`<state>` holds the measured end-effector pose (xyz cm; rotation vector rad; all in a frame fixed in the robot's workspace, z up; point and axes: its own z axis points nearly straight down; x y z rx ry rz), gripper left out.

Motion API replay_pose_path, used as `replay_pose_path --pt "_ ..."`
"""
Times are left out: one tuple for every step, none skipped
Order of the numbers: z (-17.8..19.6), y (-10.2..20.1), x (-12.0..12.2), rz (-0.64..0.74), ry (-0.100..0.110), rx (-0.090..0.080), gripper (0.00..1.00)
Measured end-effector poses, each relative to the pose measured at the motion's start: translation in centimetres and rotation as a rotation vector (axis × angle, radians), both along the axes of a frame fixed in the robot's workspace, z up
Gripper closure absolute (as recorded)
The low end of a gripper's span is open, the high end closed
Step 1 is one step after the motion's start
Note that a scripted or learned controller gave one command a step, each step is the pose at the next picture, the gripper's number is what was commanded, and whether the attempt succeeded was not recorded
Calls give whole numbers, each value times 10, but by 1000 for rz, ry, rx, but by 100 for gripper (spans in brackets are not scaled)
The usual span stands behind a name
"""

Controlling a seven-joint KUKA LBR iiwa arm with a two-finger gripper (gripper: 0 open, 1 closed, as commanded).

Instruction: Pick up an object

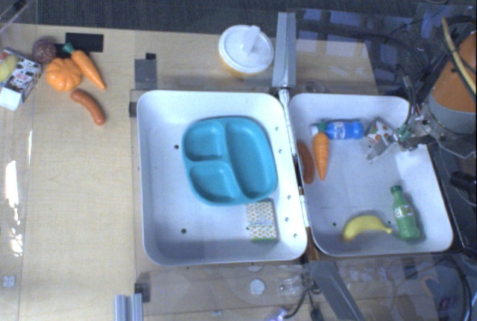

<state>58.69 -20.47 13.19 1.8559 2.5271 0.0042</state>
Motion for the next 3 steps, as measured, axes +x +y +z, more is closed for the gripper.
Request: replay_pose_path --pt "-44 -1 70 -135 12 1 0" --pt "-32 0 72 -128 4 -3 100" --pt "48 86 74 -242 0 3 100"
